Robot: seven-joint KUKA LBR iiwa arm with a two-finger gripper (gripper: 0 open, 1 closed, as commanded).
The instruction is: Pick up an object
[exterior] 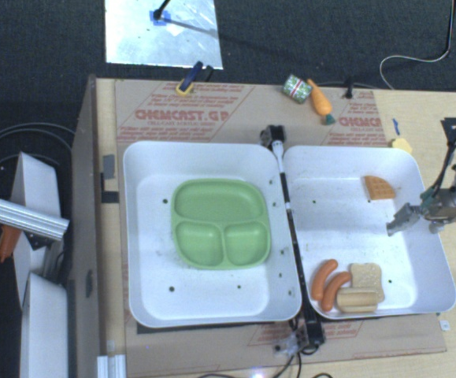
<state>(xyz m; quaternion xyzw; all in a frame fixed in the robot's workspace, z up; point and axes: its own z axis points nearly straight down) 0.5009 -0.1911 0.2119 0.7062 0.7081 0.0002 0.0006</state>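
Two bins sit side by side on the surface [235, 105]. In the left bin [145, 211] lies a green plate [220, 223]. The right bin [424, 282] holds a waffle [379, 187], sausages [328, 282] and bread [365, 276]. Above its right edge the end effector [405, 219] hangs, grasping nothing; its spread cannot be told.

Grey arm at the right bin's rim

The gripper [405, 219] is grey metal, with teal fittings and thin dark cables behind it.
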